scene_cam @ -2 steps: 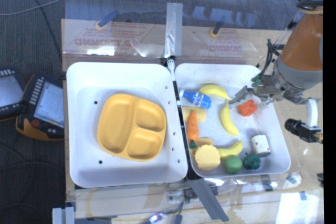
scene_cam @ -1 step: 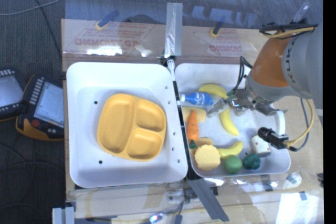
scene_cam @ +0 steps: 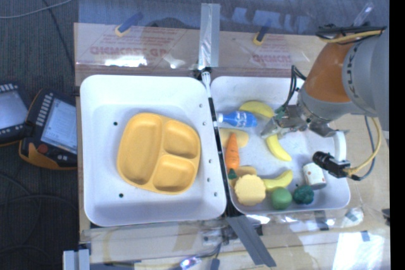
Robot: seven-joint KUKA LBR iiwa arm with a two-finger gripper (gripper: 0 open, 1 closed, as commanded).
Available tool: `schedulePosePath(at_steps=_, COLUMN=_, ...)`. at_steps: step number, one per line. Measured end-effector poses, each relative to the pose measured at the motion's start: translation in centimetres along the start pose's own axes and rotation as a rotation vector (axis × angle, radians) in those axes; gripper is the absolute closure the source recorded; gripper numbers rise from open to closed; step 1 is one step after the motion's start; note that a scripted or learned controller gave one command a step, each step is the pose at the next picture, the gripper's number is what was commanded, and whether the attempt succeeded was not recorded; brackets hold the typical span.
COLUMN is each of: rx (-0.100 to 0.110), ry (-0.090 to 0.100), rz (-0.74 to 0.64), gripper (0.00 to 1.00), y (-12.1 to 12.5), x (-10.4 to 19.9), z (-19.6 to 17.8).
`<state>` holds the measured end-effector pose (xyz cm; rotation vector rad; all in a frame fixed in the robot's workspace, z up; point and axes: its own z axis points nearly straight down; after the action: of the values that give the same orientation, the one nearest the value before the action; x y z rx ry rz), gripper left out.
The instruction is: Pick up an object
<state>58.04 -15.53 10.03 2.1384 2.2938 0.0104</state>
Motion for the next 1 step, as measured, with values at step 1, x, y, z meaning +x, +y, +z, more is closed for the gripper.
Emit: schedulePosePath(at_steps=1, rx=0.010, ry=-0.001, rz=0.027, gripper=1.00, y=-1.29, x=10.21, z=-10.93)
